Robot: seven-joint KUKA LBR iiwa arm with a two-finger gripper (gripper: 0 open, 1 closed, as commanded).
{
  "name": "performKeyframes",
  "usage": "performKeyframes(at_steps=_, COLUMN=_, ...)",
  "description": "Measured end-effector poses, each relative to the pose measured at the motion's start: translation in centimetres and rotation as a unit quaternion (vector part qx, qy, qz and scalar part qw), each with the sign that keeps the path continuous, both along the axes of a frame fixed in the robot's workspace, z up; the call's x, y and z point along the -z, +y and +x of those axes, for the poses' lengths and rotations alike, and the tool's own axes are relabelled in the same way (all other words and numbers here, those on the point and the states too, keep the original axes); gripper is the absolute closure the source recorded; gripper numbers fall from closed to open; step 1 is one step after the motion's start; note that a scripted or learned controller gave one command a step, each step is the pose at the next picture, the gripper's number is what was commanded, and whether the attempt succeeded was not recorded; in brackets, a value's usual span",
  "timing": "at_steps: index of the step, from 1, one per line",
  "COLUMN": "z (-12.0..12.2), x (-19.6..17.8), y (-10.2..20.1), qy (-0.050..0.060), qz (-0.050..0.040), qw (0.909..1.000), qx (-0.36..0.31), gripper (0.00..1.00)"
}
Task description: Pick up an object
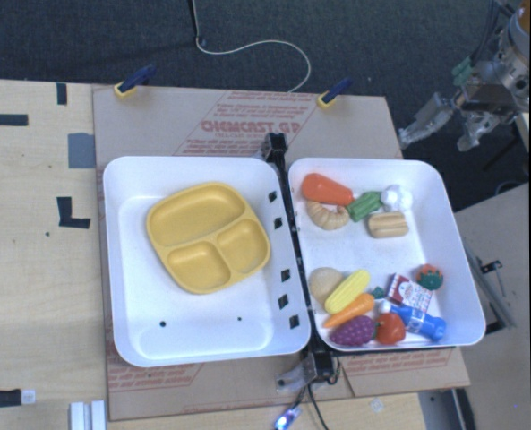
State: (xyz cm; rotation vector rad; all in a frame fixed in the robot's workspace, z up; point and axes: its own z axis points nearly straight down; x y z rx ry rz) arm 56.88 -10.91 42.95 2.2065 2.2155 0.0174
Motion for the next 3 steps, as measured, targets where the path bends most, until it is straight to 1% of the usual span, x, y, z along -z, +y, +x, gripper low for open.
performKeyframes(at_steps=1, z=0.0, x=0.1, y=-0.1, qy=0.008, qz=-0.0001, qw=1.0000, qx=0.001, gripper=1.00)
performKeyframes(at_steps=2, z=-3.9, x=3.8, y=6.5, qy=0.012, qz=0.0019, qw=0.9999, qx=-0.001, gripper=1.00)
performKeyframes(at_steps=3, z=-6.8, x=1.9, y=15.4, qy=0.009, qz=0.0023, qw=0.9999, qx=-0.003, gripper=1.00)
